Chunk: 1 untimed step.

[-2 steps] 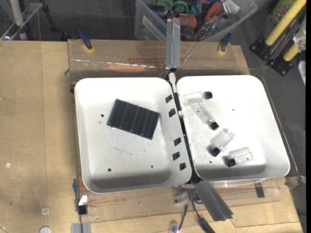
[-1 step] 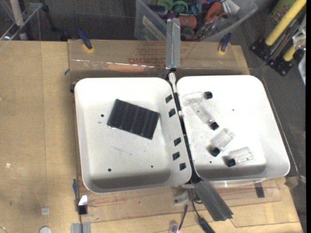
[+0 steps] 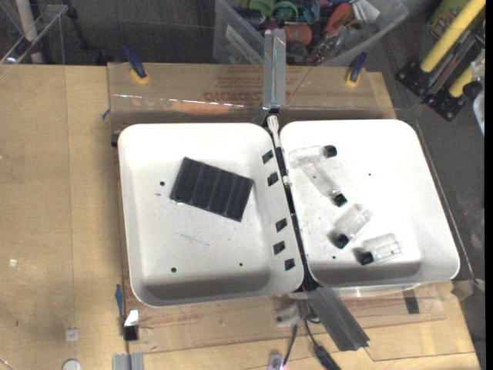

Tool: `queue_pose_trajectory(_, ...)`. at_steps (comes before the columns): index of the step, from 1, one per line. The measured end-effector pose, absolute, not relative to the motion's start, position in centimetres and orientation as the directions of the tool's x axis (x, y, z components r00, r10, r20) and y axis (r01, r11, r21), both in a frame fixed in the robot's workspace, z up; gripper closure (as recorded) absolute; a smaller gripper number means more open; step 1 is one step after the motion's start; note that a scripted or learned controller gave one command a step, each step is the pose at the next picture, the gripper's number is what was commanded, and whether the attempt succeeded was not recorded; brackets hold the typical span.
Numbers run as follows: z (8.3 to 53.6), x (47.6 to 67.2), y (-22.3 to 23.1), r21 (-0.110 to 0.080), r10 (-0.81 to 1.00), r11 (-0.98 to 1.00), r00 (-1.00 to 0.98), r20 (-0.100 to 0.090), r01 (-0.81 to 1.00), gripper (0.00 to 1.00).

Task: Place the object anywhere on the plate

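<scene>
4 clear vials point(image 3: 350, 224) – 1 blk plate point(image 3: 212, 189)

Two shallow white bins are seen side by side on a wooden bench point(image 3: 54, 206). In the left bin point(image 3: 146, 276) a dark ribbed rectangular plate point(image 3: 212, 189) is laid flat, slightly turned, near the middle. In the right bin point(image 3: 416, 153) four small clear bottles with black caps are scattered: one point(image 3: 312, 156) near the top left, one point(image 3: 323, 185) just below it, one point(image 3: 350, 226) lower down, and one point(image 3: 380, 249) near the front edge. A clear tub of colourful items point(image 3: 308, 10) is placed behind the bench.
</scene>
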<state>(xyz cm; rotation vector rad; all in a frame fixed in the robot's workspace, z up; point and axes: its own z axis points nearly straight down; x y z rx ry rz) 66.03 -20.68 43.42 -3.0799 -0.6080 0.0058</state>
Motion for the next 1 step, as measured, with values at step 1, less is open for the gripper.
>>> queue_pose_trajectory(1,43.43,65.59,-22.06,-0.002,0.287,-0.958,0.958,-0.002,0.287,1.0)
